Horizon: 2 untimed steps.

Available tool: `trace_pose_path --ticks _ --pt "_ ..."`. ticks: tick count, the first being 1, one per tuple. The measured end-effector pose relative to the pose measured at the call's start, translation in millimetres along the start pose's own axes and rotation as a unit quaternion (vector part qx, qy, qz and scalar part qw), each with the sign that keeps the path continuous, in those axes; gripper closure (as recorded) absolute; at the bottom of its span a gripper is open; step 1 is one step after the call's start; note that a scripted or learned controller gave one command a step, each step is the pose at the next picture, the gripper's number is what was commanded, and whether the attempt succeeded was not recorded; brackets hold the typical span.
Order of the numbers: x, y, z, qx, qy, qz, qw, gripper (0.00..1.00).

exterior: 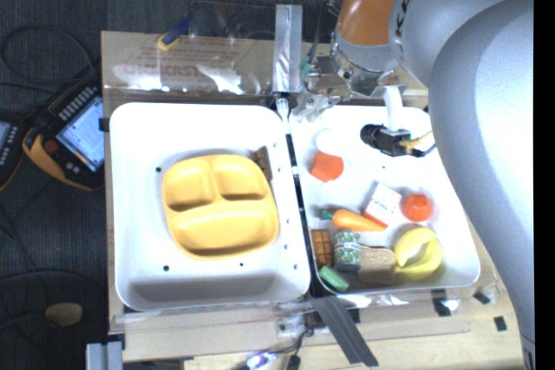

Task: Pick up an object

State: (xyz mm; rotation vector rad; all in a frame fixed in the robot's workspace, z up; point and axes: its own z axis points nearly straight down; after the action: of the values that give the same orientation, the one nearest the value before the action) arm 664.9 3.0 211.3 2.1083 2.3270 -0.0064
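Note:
My gripper [314,96] hangs over the far end of the rim between the two bins, below the orange wrist band. Nothing shows in its grasp. The right bin [451,186] holds an orange-red cup-like piece [327,166] closest to the gripper. Further forward lie a carrot [357,220], a small white box with red print [382,204] and a red tomato [417,206]. At the front are a yellow banana [418,251], a chocolate bar [322,247], a small green-and-white can [349,254], a brown block [375,266] and a green piece [334,277].
The left bin [130,186] holds a yellow divided plate [221,204] with a small brown piece [262,162] at its far right corner. Clear plastic sheeting [199,65] lies behind the bins. A handheld controller [74,134] sits off the bench at left.

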Motion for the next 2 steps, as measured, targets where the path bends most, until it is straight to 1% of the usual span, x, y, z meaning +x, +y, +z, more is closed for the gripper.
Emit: trace_pose_path --ticks 1,2 --pt "-35 -1 12 0.001 -0.001 0.352 0.9361 1.0" --pt "2 3 18 0.001 -0.001 0.488 0.8728 1.0"
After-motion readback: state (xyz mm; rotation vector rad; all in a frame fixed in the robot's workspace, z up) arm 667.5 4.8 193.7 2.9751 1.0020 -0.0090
